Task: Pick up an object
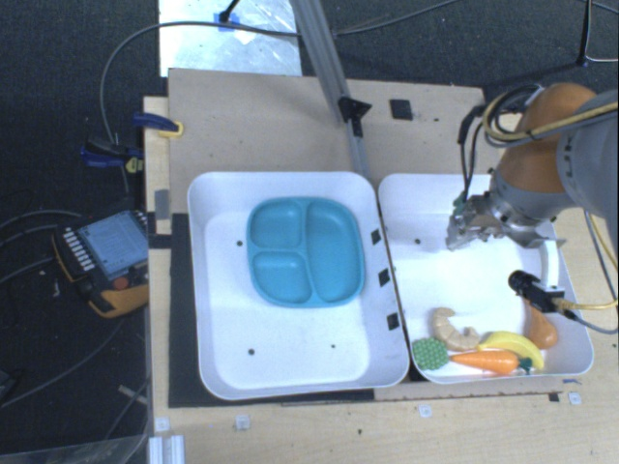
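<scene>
Over the right bin (416, 211) — fingers (462, 232), toy food (484, 346) well apart.

The gripper (466, 228) hangs over the right bin (426, 259). A carrot (484, 361), banana (513, 343) and green ball (430, 354) lie along its near edge. A blue plate (305, 251) sits in the left bin (218, 288).

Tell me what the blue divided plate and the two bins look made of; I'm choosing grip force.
The blue divided plate looks like moulded plastic, matte, with soft rounded compartment ridges. The left bin and right bin look like thin formed white plastic, smooth and slightly glossy, though coated metal can't be ruled out.
</scene>
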`<state>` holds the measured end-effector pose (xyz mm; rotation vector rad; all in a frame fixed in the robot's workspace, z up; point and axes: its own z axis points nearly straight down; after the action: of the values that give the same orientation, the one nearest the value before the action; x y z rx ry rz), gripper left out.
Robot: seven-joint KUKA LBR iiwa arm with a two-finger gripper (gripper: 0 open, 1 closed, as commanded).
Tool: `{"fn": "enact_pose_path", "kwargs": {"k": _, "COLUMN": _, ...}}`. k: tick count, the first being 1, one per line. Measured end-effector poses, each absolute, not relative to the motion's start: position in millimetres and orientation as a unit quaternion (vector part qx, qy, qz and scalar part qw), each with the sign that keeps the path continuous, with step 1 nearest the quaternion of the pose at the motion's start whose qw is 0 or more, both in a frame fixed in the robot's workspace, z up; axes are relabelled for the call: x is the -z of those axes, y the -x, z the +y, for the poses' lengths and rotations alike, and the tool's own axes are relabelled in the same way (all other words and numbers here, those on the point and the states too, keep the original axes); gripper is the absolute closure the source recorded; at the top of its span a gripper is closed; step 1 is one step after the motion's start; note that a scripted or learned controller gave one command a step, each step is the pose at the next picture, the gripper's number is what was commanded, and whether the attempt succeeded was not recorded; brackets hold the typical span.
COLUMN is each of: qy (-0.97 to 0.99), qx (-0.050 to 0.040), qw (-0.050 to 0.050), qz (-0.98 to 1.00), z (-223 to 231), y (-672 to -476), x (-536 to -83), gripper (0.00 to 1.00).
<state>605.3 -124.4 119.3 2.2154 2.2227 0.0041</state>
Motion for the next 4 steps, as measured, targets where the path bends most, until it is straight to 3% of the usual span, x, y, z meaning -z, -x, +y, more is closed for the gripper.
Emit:
{"fn": "enact_pose_path", "kwargs": {"k": 2, "qy": -0.705, "qx": -0.0019, "qw": 0.003, "qz": 0.709, "z": -124, "y": -604.4, "x": -221, "gripper": 1.0}}
{"fn": "enact_pose_path", "kwargs": {"k": 4, "qy": -0.703, "qx": -0.0013, "qw": -0.001, "qz": 0.711, "z": -17, "y": -584.3, "x": -238, "gripper": 1.0}}
